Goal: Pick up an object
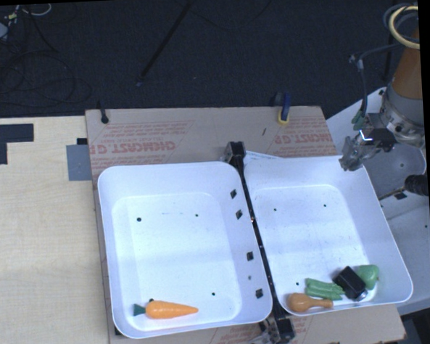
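An orange carrot (170,308) with a green top lies at the front left of the left bin (116,210). In the front right corner of the right bin (377,216) lie a tan pear-shaped piece (308,302), a green pod (324,289), a black block (350,282) and a green leafy piece (367,274), all close together. My gripper (352,154) hangs at the far right, above the right bin's back right corner, well away from every object. Nothing shows between its fingers.
Both bins rest on a cardboard sheet (198,136) with red print. A black divider strip (249,231) with clips runs between the bins. A blue and yellow clamp (284,109) holds the sheet's back edge. Light wooden bench top (38,251) lies to the left.
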Controlling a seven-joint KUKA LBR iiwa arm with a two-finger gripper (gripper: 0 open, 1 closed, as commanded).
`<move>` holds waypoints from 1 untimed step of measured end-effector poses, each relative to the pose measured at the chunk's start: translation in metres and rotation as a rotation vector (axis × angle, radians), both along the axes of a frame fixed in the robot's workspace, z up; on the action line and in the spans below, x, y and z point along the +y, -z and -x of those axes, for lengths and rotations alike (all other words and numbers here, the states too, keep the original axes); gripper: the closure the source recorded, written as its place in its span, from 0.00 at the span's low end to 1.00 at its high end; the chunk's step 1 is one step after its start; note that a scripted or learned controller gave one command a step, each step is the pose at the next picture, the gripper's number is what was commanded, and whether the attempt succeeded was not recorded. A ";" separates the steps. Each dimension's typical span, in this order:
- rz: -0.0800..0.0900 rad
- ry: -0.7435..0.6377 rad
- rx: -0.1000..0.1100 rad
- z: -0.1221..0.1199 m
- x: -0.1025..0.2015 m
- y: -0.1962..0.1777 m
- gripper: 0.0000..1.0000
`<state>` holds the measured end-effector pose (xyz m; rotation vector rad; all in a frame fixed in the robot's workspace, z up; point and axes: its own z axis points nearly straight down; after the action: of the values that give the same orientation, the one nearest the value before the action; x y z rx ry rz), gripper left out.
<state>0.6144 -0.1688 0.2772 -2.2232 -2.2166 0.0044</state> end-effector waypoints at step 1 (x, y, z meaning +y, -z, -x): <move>0.000 -0.004 -0.005 0.019 0.013 -0.055 1.00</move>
<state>0.5950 -0.1562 0.3322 -2.2214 -2.2231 -0.0017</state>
